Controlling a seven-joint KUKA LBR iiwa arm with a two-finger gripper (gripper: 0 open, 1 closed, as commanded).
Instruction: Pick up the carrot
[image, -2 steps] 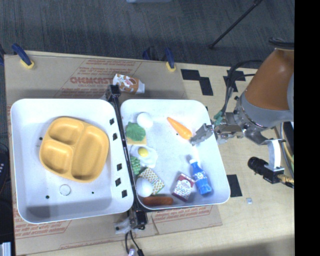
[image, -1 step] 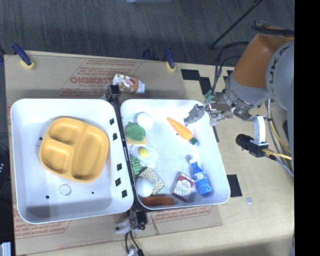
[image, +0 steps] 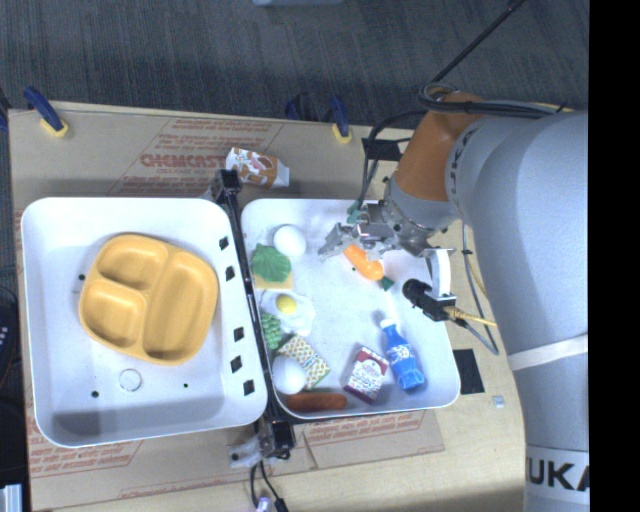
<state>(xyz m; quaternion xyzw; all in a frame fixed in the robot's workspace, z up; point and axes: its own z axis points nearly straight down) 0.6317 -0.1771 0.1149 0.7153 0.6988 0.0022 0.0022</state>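
Grey arm (image: 530, 270) looming nearest, cut off at right. Gripper (image: 352, 238) over carrot (image: 364, 262), partly hiding it. Cannot tell whether clamped.

dark grey carpet floor (image: 200, 50), cardboard-covered bench (image: 150, 150), blue clamps (image: 45, 110) at its far edge

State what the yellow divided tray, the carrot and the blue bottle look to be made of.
Yellow divided tray: likely moulded plastic, smooth, soft sheen.
Carrot: probably toy plastic, uniform bright orange; too small to be sure.
Blue bottle: apparently plastic, glossy, with a white cap.
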